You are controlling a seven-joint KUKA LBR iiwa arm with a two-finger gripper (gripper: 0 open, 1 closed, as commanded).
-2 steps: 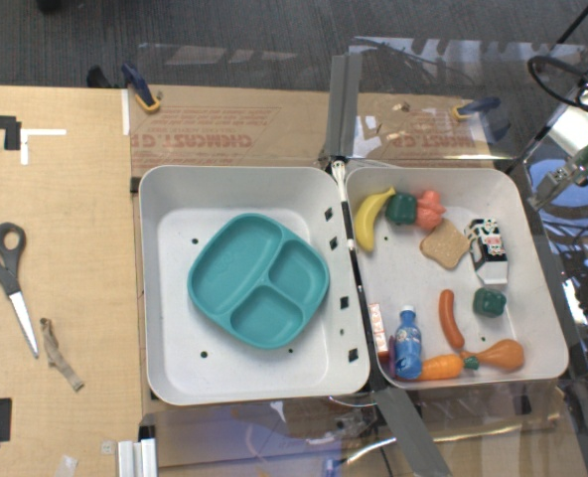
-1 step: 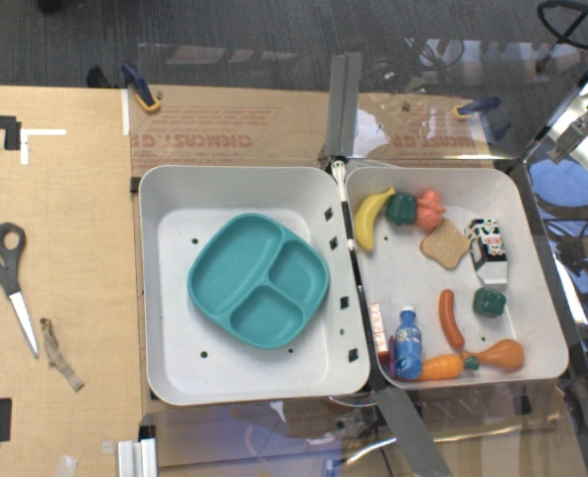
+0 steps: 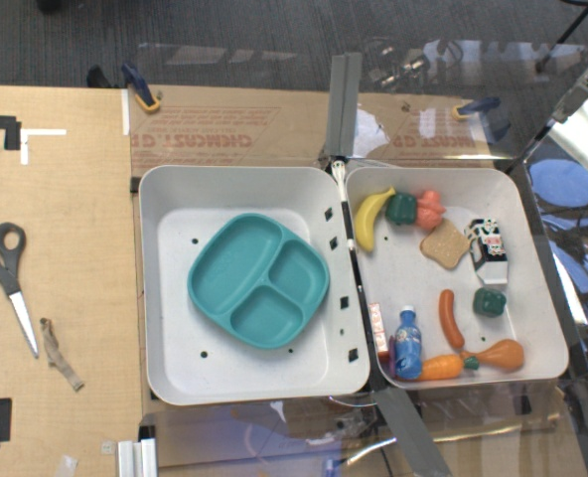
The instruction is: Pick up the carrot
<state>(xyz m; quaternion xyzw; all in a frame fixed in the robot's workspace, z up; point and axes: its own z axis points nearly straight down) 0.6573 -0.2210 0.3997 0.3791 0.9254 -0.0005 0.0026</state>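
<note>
Spanning the scene, the worktop (image 3: pixel 56 296) carries two shallow white bins side by side. On its bare wood at the far left lie a pair of scissors (image 3: pixel 6 276) and, near them, a small strip of tape (image 3: pixel 61 354).

Filling most of the left bin (image 3: pixel 165 266) is a teal plate (image 3: pixel 259 279) with three compartments, sitting tilted on the bin floor.

Toy food is scattered across the right bin (image 3: pixel 532 266). A yellow banana (image 3: pixel 368 217) curves near the back left corner, with a dark green piece (image 3: pixel 402 208) just beside it and a pink piece (image 3: pixel 430 207) touching that. A slice of bread (image 3: pixel 445 246) lies in front of these, and a small black-and-white carton (image 3: pixel 488 244) stands to its right. A round dark green item (image 3: pixel 490 301) sits just in front of the carton. A sausage (image 3: pixel 451 319) lies lengthwise near the middle.

Along the front wall, a blue bottle (image 3: pixel 407 344) stands near the front left corner. The carrot (image 3: pixel 443 368) lies flat just beside it, its green end pointing right, touching or nearly touching an orange pear-shaped piece (image 3: pixel 498 356).

As for the end effector, I cannot tell whether it is released or clenched.
</note>
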